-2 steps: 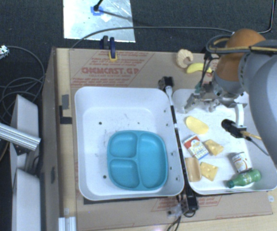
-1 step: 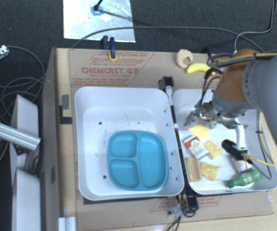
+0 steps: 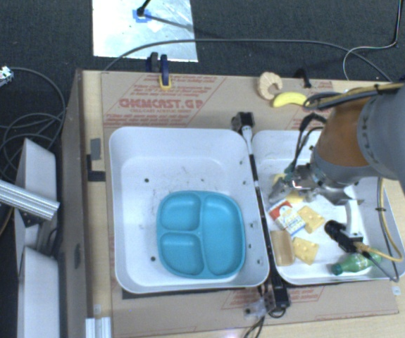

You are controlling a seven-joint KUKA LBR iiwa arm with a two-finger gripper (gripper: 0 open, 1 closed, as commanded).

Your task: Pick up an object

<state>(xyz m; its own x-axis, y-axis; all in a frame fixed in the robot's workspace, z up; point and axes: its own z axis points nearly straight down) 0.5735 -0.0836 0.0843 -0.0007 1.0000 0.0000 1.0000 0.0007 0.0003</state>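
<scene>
The arm point(image 3: 378, 129) is seen entering from the right edge of the frame, its grey body and orange band spread over the upper part of the right bin point(image 3: 272, 146). The left bin point(image 3: 139, 153), at centre, is occupied by a blue divided plate point(image 3: 201, 232) toward its lower half.

The gripper point(image 3: 295, 182) is lowered into the right bin near its left wall, at mid-height of the frame; whether it is apart or together cannot be told, as the wrist hides it.

The likeliest target, a red-and-white packet point(image 3: 288, 215), is found just below the gripper and slightly to the left, so a short move toward the lower edge of the frame is judged necessary. Its long axis is seen running from upper left to lower right.

Smaller pieces are clustered around it: a yellow cheese wedge point(image 3: 313, 219) just to the right, a tan slab point(image 3: 281, 247) below, and a green bottle point(image 3: 350, 264) lying at lower right, neck pointing right.
</scene>
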